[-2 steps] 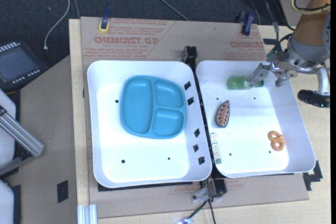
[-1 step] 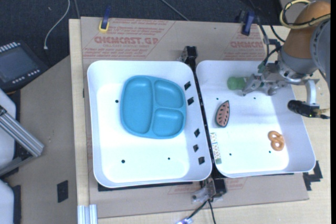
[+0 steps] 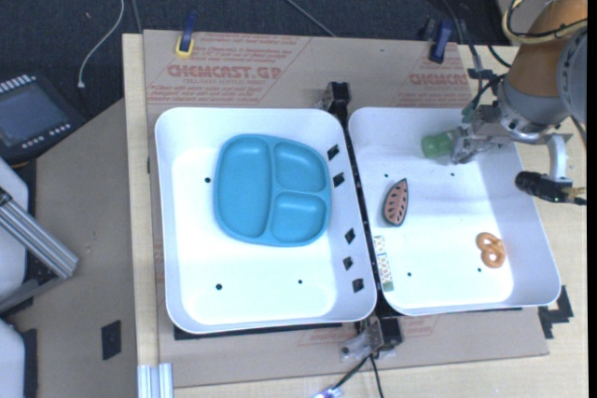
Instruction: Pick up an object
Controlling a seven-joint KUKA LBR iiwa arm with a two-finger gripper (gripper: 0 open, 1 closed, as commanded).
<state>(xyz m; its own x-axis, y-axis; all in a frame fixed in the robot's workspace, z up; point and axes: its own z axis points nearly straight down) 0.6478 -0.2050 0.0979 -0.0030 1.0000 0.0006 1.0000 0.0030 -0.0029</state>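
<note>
Two white bins sit side by side on the bench (image 3: 140, 200); the left bin (image 3: 187, 284) holds a blue divided plate (image 3: 272, 190), well left of the fingers (image 3: 464, 144); in the right bin (image 3: 448, 289) a brown leaf-shaped piece (image 3: 395, 201) lies below and left of them; a green object (image 3: 436, 145) lies touching the fingers' left side, grip unclear; a pretzel (image 3: 491, 249) lies well below them; fingers' opening cannot be told.
</note>
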